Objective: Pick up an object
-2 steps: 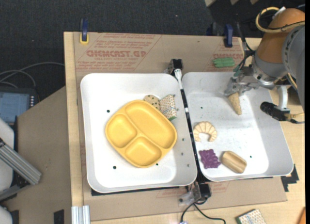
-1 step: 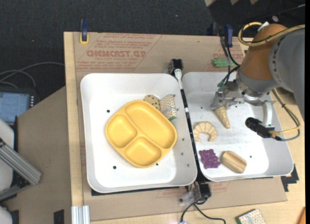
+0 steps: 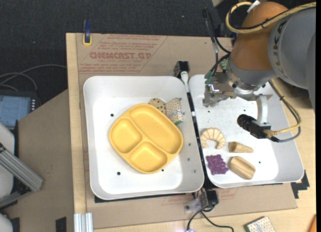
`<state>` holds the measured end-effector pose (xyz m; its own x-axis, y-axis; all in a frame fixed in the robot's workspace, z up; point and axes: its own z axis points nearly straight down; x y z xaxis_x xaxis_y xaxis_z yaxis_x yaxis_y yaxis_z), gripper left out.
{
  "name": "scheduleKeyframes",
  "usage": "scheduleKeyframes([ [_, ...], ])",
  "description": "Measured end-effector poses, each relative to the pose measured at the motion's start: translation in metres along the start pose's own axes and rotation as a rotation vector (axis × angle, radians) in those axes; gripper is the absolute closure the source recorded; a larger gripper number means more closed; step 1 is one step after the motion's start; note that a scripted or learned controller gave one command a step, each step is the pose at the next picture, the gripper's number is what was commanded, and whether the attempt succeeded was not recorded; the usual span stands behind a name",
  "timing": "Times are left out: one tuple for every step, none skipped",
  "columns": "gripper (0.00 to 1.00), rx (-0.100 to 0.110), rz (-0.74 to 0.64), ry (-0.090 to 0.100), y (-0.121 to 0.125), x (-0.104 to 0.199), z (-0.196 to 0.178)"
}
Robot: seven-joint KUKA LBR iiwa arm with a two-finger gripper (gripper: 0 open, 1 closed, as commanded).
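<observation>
Nearest in the right bin (image 3: 286,173) lie a purple grape bunch (image 3: 216,163) and, just right of it, a tan bread roll (image 3: 242,167). A little farther sit a croissant (image 3: 213,136) and a small cone-shaped piece (image 3: 241,148). Any of these could be the object to pick, and all rest on the bin floor, untouched. In the left bin (image 3: 95,125) a yellow divided plate (image 3: 145,137) sits tilted, with a cookie (image 3: 157,104) and a patterned scrap (image 3: 174,108) at its far edge. Farther still, the gripper (image 3: 216,93) hovers over the right bin's far left corner, well apart from the food. I judge nothing picked yet; descent, grasp and lift remain.
</observation>
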<state>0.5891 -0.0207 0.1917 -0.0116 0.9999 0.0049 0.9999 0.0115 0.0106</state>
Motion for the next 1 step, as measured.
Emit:
scheduleKeyframes([
  [0.0,0.01,0.011,-0.005,-0.0019,-0.008,0.007],
])
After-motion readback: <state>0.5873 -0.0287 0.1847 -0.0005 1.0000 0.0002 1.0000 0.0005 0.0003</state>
